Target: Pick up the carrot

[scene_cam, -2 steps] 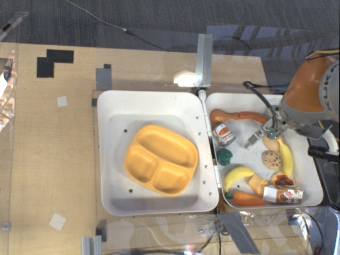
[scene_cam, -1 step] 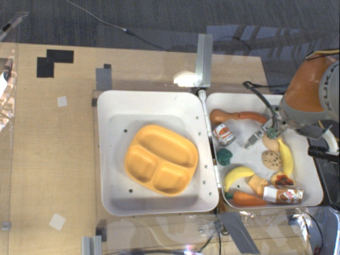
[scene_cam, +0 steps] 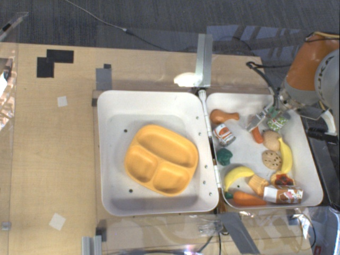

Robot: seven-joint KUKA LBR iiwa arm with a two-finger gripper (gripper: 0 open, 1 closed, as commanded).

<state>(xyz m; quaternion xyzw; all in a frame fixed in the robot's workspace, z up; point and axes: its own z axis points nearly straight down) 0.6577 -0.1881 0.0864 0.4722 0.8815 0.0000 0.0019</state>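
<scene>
Up at roughly one o'clock in the right bin (scene_cam: pixel 313 193), the gripper (scene_cam: pixel 264 119) hangs low over the bin floor; whether it is open or closed cannot be told, since its shape is blurred among grey parts. Just at its six o'clock lies a small orange piece (scene_cam: pixel 257 135). The carrot (scene_cam: pixel 247 199) rests at the bin's seven o'clock corner, below a banana (scene_cam: pixel 237 175). The left bin (scene_cam: pixel 109 158) holds a yellow divided tray (scene_cam: pixel 161 159).
</scene>
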